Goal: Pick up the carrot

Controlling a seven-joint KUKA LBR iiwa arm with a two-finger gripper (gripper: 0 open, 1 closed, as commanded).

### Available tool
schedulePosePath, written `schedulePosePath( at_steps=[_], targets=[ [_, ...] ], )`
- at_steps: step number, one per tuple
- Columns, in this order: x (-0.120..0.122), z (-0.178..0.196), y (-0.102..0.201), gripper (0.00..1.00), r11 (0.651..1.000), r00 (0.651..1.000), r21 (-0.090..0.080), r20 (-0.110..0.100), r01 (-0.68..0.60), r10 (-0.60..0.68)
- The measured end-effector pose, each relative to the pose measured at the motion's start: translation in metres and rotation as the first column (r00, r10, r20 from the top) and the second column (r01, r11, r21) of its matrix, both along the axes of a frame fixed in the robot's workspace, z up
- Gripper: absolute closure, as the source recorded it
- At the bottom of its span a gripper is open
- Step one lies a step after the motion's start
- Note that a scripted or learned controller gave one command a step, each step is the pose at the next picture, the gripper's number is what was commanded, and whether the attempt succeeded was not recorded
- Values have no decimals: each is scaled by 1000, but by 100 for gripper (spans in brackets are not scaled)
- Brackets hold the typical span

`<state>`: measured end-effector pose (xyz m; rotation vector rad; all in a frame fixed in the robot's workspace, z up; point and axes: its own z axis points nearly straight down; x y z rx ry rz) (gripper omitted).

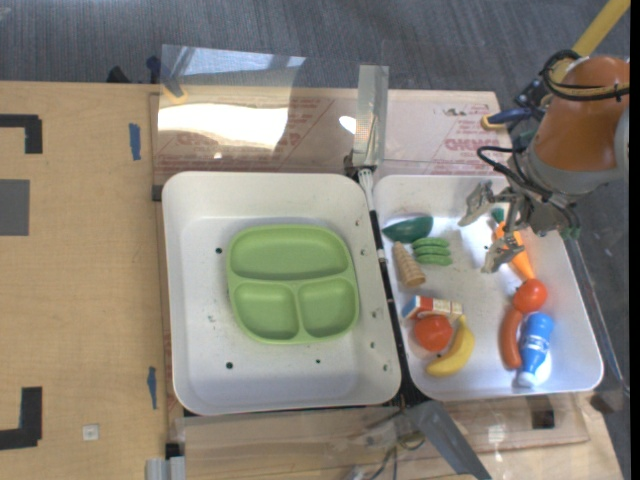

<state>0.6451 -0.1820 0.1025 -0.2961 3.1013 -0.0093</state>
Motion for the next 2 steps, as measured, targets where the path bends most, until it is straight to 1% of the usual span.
schedulePosePath(
  at_steps=[1,2],
  targets=[
    [-11,-15,-41,0,991,991,3,-15,132,-132],
    [-6,1,-41,100,991,991,2,2,131,-131]
  ],
)
